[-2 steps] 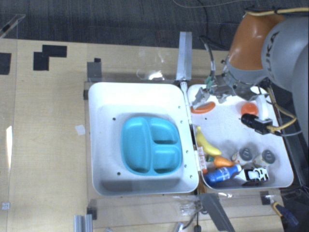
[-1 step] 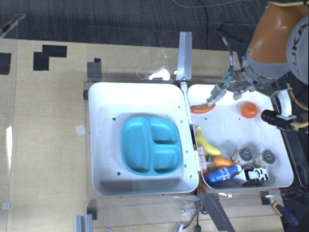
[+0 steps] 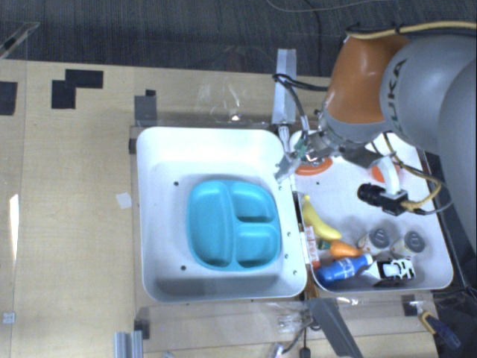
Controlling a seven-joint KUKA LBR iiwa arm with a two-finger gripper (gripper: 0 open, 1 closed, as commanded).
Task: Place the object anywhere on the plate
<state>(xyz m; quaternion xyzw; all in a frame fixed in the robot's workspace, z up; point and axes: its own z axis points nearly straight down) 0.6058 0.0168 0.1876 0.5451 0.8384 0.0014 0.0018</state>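
The blue plate (image 3: 232,224) sits in the left bin (image 3: 160,159). Near the divider, the gripper (image 3: 302,151) hovers above an orange-and-white object (image 3: 313,165) in the right bin (image 3: 440,263); its claw's state I cannot tell. It should descend squarely and pinch centrally.

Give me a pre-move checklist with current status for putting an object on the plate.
1. Blue plate in the left bin, upright, compartments bare: ok.
2. Object gripped by the tool: cannot tell; the wrist hides the fingers.
3. Tool over the plate: not ok; it sits near the divider at the right bin's far corner.
4. Candidate objects in the right bin: banana, blue bottle: ok.
5. Path from tool to plate free of obstacles: ok.
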